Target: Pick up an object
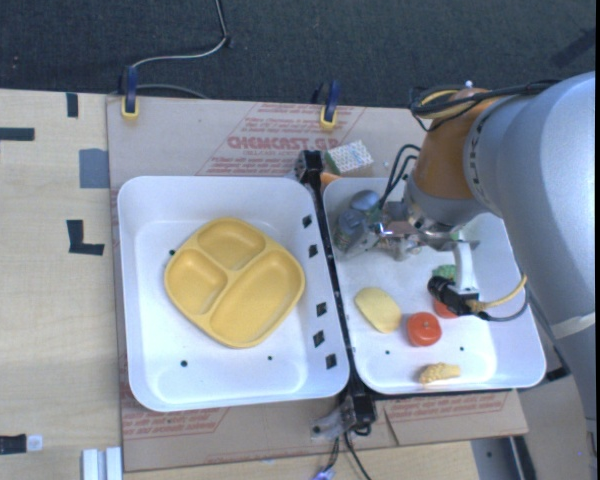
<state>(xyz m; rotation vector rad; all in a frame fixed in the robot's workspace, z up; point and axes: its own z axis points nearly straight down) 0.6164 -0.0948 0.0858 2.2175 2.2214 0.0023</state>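
**Arm low over the right bin, grip unclear**

In the right bin (500,363) you have several small things to choose from. A pale yellow lump (378,309) lies near the bin's left wall, about midway down. Just beside it, toward the lower right, sits a red tomato-like ball (424,329) with a darker top. Below that, close to the bin's front edge, rests a small yellow knobbly piece (439,373). A bit of green (445,271) shows against the right part of the bin floor, partly hidden by the arm's hardware, and a scrap of red peeks out just under it.

The gripper (395,238) is down in the upper half of this bin, with a grey rounded shape (358,214) close against it on its left, near the divider. You cannot tell from this angle how its jaws stand, or whether anything is caught in them; the metal parts there blur together. Nothing can be seen to be lifted.

The arm (540,188) comes in from the right, its orange band (442,163) above the wrist, with black and yellow cables looping around it.

In the left bin (145,358) a yellow divided plate (234,281) with three sections lies flat, turned at an angle, well apart from the gripper.

Both bins sit on a sheet of printed cardboard (270,138), held at its far edge by two yellow-handled clamps (328,116). A small patterned packet (349,157) lies on the cardboard just behind the right bin.
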